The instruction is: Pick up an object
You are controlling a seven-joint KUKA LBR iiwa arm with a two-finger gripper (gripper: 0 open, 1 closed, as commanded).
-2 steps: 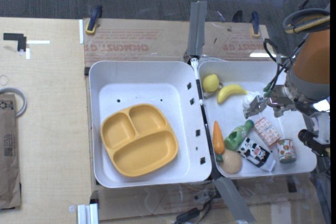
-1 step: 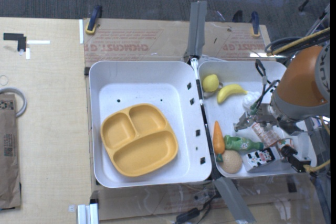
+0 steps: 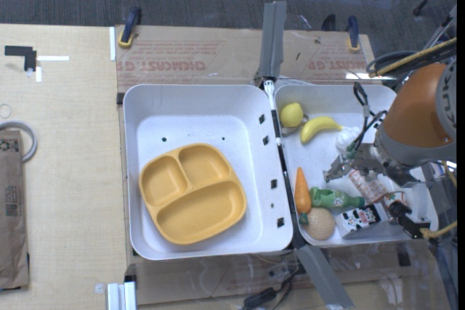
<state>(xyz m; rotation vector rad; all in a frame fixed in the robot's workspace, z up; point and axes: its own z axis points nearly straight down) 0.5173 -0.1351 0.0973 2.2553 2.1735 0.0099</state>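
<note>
The right bin [image 3: 320, 242] holds a yellow lemon [image 3: 291, 115], a banana [image 3: 318, 128], an orange carrot [image 3: 302, 189], a green toy [image 3: 336, 197], a tan round potato-like object [image 3: 320, 223] and a black-and-white small pack [image 3: 360, 217]. My gripper [image 3: 347, 168] hangs low over the bin's middle right, just above the green toy and beside a white crumpled item [image 3: 349, 136]. A pinkish wrapped packet [image 3: 369, 187] lies right under the wrist. The arm's orange band [image 3: 420, 107] rises at the right.
The left bin [image 3: 145, 112] holds a yellow divided plate [image 3: 193, 192]. A grey divider post [image 3: 272, 40] stands between the bins at the back. Cardboard [image 3: 189, 58] lies behind them. Cables [image 3: 407, 62] run at the right edge.
</note>
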